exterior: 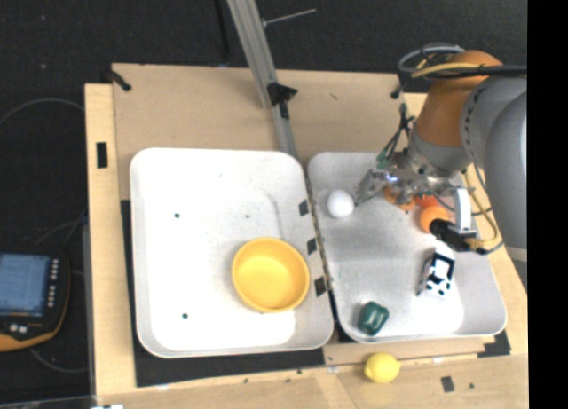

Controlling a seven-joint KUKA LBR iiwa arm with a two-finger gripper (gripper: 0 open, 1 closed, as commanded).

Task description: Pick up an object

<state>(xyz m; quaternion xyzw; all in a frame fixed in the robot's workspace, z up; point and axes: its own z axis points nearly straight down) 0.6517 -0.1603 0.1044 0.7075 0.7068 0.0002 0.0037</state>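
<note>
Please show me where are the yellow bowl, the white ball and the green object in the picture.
yellow bowl point(270, 274), camera view, on the bowl's inner bottom, in the left bin.
white ball point(340, 204), camera view, on the ball's middle, in the right bin.
green object point(373, 317), camera view, on its top face, right bin's near edge.

Two bins side by side on the bench point(195, 114). In the left bin point(177, 185), a bowl point(271, 274) near its front right. In the right bin point(373, 247): ball point(340, 204) back left, gripper point(383, 181) just behind-right of it, cube point(373, 317) front. Lemon point(382, 367) out front on the bench.
</note>
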